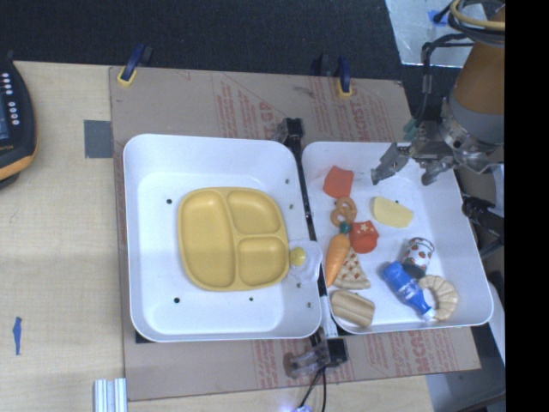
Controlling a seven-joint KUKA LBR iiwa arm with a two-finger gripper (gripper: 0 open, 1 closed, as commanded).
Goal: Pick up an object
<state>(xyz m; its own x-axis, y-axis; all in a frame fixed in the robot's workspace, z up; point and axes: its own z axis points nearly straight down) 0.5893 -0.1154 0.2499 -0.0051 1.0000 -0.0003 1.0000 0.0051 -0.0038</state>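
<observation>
The gripper (410, 168) is hanging over the far edge of the right bin (467, 230), with its two fingers spread apart and nothing between them. Toy foods are lying in this bin. A red block (338, 181) is sitting near the far left corner, with a little pretzel (344, 210) just beside it. A yellow cheese wedge (391, 213) is resting in the middle, close to the gripper. A strawberry (364, 237), a carrot (336, 259) and a pizza slice (352, 275) are lying along the left edge. A blue bottle (407, 287) and a croissant (443, 297) are sitting in the near right corner. The left bin (150, 230) is holding a yellow tray (232, 237).
</observation>
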